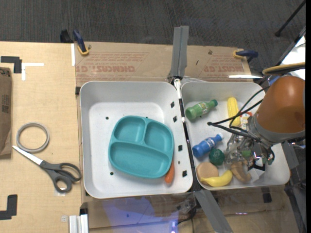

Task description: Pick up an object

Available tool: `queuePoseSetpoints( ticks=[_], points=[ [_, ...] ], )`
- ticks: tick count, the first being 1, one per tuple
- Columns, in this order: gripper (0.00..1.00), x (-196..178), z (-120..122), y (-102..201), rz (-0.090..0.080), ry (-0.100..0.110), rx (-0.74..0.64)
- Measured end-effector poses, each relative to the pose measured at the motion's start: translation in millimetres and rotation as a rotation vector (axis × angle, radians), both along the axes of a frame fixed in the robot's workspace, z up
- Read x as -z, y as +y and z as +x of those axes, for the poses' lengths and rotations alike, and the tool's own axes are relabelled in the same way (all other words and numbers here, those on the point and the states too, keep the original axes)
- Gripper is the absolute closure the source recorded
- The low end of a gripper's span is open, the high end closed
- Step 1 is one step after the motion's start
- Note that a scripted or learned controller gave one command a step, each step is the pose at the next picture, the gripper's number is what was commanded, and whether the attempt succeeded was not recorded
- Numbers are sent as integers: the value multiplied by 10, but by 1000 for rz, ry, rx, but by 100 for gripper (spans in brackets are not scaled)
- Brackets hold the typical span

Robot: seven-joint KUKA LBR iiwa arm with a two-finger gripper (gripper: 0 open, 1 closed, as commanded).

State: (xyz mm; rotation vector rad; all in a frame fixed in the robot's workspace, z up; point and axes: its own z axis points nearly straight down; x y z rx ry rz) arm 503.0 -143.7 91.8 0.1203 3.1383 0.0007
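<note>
My gripper reaches down into the right bin, near its front, with cables hanging around the wrist. Directly under and beside it lies a brown object. To its left sit a dark green ball and a blue bottle. A yellow banana and a tan round piece rest at the bin's front left. Farther back are a green bottle and a yellow corn cob. The arm's orange band covers the bin's right side.
The left bin holds a teal divided plate with an orange carrot at its front right corner. On the bench to the left lie scissors and a tape roll. Cardboard lies behind the bins.
</note>
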Motion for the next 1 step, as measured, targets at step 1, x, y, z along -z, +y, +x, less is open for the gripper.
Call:
queuePoseSetpoints(
  ticks=[1],
  points=[
    [0, 2, -223, 451, 0, 0, 16]
  ],
)
